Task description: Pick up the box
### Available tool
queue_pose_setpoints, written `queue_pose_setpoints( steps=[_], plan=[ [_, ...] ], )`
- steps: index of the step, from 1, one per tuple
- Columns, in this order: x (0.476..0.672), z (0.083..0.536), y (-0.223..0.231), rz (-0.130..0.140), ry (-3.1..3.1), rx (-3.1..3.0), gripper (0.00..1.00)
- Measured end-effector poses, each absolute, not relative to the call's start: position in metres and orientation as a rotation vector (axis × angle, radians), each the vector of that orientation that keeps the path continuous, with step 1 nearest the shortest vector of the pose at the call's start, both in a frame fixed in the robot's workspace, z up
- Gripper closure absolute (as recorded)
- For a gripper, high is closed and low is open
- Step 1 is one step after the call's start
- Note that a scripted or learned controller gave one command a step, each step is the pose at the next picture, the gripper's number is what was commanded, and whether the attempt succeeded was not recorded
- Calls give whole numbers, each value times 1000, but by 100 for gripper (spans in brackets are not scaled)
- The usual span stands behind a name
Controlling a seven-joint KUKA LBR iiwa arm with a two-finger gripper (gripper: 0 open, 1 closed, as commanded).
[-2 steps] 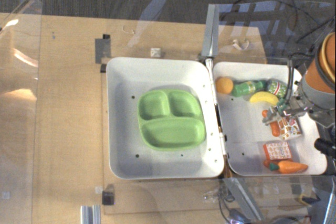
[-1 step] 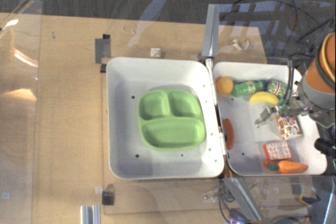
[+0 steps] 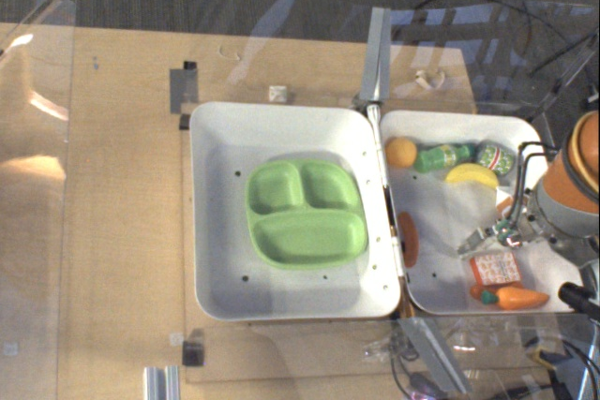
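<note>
Hovering low over the right bin (image 3: 441, 122), just above the box (image 3: 494, 270) and toward that bin's right wall, with the jaws (image 3: 495, 237) pointing down and left. Cannot tell from this slant whether the jaws stand apart or together; nothing seen clamped between them. Box lying flat on the bin floor near the front right corner, orange and white, touching or nearly touching the carrot (image 3: 511, 298) in front of it. Judged as not yet picked up: approach about made, but grasp and lift both left to do. Elsewhere along the back wall: an orange (image 3: 401, 153), a green bottle (image 3: 443, 156), a banana (image 3: 471, 174) and a green can (image 3: 498, 158). Against the left wall, a sausage (image 3: 408, 237). Left bin (image 3: 216, 201) carrying a green divided plate (image 3: 306, 213) at its middle. Likely snag: carrot crowding the box's front edge.
</note>
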State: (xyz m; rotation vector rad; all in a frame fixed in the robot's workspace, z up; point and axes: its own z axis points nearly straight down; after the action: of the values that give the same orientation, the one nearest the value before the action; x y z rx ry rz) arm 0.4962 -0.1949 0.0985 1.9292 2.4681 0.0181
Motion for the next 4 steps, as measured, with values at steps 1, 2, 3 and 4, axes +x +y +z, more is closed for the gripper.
queue_pose_setpoints(
  steps=[1, 2, 3, 4],
  plan=[
    [499, 110, -197, 17, 2459, 1919, 100],
    [583, 96, -126, 25, 2457, 1915, 100],
    [581, 94, -127, 21, 2459, 1918, 0],
    [641, 93, -131, 14, 2382, 2021, 0]
  ],
)
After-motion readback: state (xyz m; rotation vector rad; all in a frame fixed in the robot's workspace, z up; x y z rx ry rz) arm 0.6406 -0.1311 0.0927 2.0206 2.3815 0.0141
